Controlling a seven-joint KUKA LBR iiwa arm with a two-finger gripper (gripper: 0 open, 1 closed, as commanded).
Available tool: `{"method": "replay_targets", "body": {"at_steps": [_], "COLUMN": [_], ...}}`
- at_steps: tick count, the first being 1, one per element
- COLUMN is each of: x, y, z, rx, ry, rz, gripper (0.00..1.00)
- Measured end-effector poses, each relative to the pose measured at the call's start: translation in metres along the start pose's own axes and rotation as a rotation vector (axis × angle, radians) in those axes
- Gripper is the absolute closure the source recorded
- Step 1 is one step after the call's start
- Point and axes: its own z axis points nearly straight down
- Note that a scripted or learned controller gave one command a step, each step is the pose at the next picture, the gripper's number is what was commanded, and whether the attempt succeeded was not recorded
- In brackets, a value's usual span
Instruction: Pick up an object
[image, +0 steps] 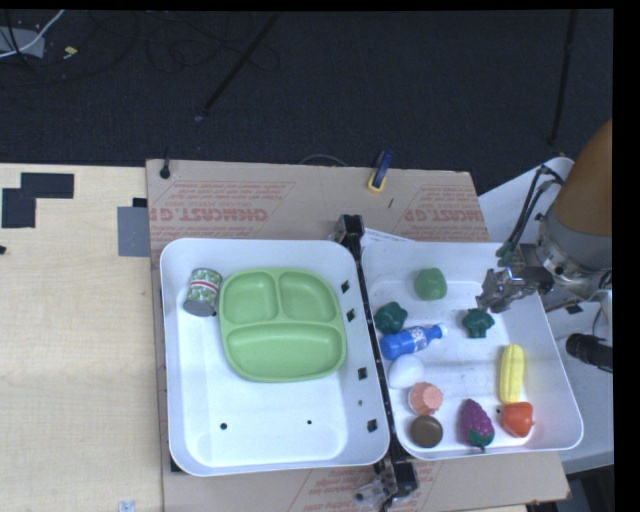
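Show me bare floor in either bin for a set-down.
Left white bin: open floor along the near edge, below the green divided plastic plate. Right white bin: crowded; a small gap between the yellow toy corn and blue plastic bottle.

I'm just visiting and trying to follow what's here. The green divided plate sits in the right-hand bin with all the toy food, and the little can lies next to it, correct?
Not quite. The camera view shows the green divided plate in the left bin, not the right one with the toy food. The little can does lie next to it, at its left edge.
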Motion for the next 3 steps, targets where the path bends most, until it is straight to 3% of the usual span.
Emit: {"method": "replay_targets", "body": {"at_steps": [3], "x": [0.16], "y": [0.0], "z": [0.017], "rx": [0.0], "ry": [0.0], "rz": [-0.002], "gripper": [1.0]}}
